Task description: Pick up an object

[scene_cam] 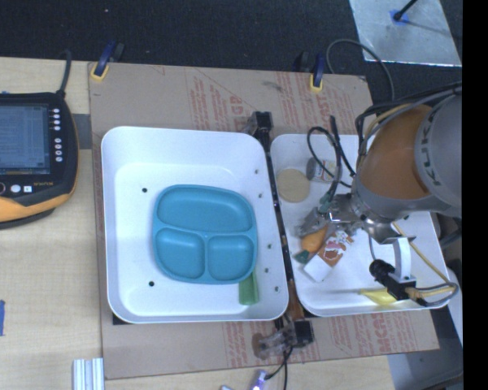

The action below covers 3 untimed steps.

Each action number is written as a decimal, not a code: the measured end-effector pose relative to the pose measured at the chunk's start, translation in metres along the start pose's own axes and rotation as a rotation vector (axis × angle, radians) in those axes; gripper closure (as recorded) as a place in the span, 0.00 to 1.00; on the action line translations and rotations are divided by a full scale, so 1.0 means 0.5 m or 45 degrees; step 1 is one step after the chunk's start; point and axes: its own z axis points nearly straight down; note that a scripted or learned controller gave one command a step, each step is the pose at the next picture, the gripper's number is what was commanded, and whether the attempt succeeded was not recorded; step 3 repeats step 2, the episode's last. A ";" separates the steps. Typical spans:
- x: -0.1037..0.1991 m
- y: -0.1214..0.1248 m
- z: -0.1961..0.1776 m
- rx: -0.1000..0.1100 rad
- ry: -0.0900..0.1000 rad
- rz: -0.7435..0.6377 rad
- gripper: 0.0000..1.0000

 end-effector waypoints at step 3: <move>0.103 0.029 -0.263 -0.005 0.001 0.000 1.00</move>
